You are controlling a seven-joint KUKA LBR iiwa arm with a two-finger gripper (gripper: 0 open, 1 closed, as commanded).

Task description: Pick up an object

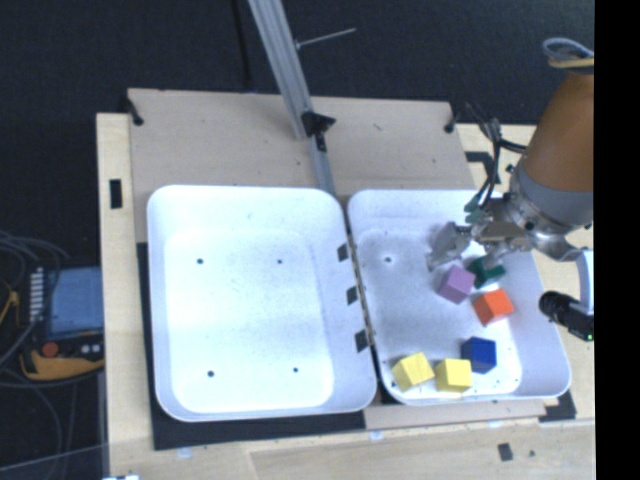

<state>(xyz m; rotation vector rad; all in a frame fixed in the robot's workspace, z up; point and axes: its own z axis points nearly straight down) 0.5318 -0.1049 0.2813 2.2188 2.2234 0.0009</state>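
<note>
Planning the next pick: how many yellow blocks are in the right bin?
2. One yellow block lies at the bin's near edge, the other just right of it, beside the blue block. The gripper may hide more.

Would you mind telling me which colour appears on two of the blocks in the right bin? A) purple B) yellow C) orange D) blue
B: two yellow blocks lie side by side near the front wall of the right bin, while the blue block, orange block and purple block are each single.
</note>
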